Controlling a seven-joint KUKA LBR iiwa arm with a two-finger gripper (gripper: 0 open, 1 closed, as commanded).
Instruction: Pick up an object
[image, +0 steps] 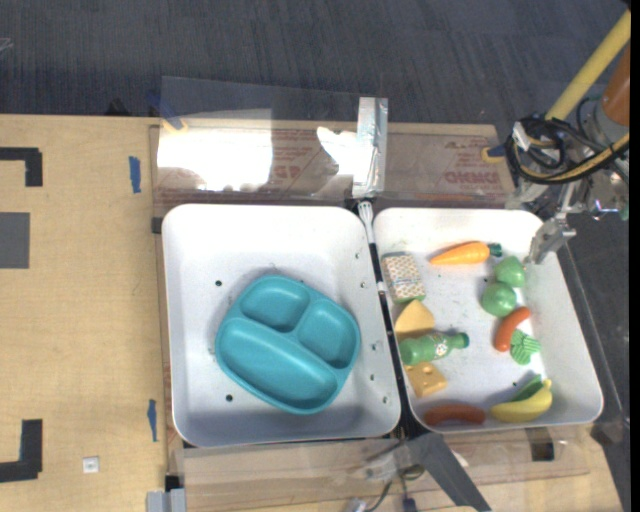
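The right bin (470, 225) holds several toy foods: an orange carrot (461, 254), two green round pieces (509, 271) (498, 297), a red chilli (511, 327), a green bottle (436, 347), a yellow wedge (414, 318), a patterned cracker (402, 275), a cheese block (429, 379), a red sausage (456, 412) and a banana (526, 403). My gripper (549, 240) hangs over the bin's far right corner, just right of the carrot's tip and above the upper green piece. Nothing shows in its grasp.
The left bin (190, 250) carries a teal divided plate (288, 342). A clear plastic sheet (270, 150) stands behind the bins. Yellow and black cables (545, 150) bunch around the arm's wrist at the upper right.
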